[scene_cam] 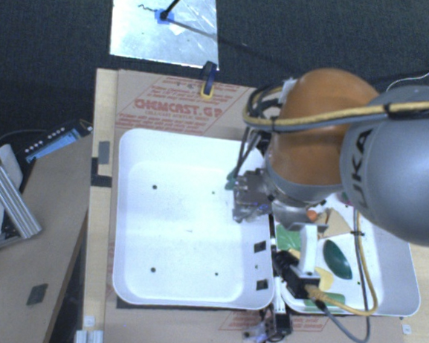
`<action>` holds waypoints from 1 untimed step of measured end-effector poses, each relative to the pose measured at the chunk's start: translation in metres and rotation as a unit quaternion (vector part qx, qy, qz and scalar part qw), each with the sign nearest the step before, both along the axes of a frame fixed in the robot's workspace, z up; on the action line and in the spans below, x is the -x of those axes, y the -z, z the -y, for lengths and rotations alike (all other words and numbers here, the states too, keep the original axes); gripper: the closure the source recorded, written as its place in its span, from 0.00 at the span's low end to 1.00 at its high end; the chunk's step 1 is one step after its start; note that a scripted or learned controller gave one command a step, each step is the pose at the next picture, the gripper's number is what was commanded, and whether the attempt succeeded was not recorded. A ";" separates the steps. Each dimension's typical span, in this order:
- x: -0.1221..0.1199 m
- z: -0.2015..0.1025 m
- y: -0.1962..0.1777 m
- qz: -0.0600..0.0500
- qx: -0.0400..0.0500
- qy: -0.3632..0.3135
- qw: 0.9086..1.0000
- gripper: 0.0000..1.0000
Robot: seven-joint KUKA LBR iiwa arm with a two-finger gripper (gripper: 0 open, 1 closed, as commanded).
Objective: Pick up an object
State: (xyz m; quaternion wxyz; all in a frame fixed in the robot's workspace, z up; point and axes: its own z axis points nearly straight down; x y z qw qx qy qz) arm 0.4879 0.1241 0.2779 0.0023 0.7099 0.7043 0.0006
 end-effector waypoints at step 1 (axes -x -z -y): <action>-0.065 -0.082 -0.038 0.003 -0.003 -0.008 1.000 1.00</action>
